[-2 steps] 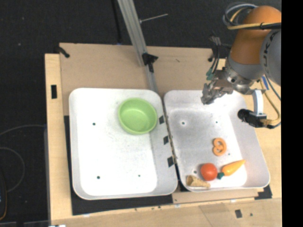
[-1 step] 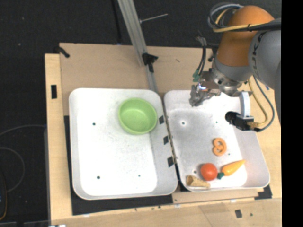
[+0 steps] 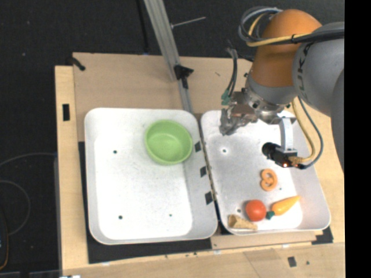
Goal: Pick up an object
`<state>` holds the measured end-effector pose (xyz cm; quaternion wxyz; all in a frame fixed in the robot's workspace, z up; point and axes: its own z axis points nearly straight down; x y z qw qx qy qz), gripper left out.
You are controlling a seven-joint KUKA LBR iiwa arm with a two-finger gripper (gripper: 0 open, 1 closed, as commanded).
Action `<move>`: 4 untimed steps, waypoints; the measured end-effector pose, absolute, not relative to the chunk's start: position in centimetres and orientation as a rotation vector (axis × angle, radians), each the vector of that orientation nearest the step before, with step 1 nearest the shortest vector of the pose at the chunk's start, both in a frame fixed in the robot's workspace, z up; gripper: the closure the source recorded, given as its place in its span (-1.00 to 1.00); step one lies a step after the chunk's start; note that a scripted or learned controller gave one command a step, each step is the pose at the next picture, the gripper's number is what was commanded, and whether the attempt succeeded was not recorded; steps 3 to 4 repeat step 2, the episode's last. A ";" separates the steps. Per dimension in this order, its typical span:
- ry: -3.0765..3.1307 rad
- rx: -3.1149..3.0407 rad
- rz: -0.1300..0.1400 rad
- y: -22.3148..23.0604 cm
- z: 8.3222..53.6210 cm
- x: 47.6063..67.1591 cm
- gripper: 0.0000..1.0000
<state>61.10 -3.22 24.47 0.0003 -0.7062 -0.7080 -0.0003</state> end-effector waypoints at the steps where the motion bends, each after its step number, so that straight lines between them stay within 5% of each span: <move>1: -2.224 -2.217 -0.001 0.9 25.1 59.5 1.00; 2: -2.228 -2.213 0.001 6.1 24.0 56.8 1.00; 4: -2.228 -2.213 0.001 6.1 24.0 56.8 1.00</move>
